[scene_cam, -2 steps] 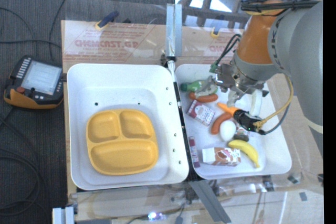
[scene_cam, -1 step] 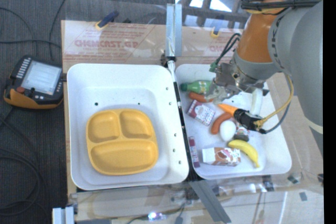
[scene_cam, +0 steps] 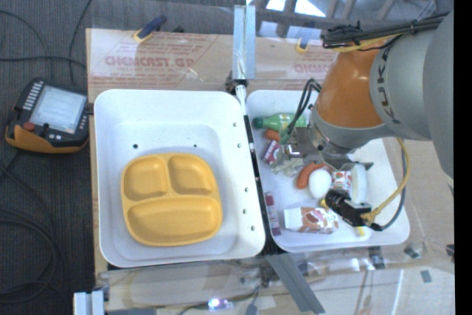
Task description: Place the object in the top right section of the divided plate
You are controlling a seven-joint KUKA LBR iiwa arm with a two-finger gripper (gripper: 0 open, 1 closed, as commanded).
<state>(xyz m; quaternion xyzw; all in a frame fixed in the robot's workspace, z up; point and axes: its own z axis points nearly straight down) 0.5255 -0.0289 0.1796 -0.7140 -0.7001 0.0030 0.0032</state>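
Note:
A yellow divided plate [scene_cam: 171, 197] lies in the left bin [scene_cam: 118, 111], with nothing in its three sections; its top right section [scene_cam: 193, 175] is bare. My gripper [scene_cam: 295, 152] is low over the middle of the right bin [scene_cam: 391, 229], mostly hidden under the grey and orange wrist. Around it lie a green bottle [scene_cam: 276, 120], an orange carrot piece [scene_cam: 273, 135], a red and white packet [scene_cam: 271, 152], a white egg [scene_cam: 319, 182] and a red sausage [scene_cam: 304, 175]. I see nothing clearly held.
A red and white carton [scene_cam: 310, 218] lies near the right bin's front edge, with a small wrapper [scene_cam: 269, 201] by the wall between the bins. A teach pendant [scene_cam: 48, 116] rests on the floor, left of the bench.

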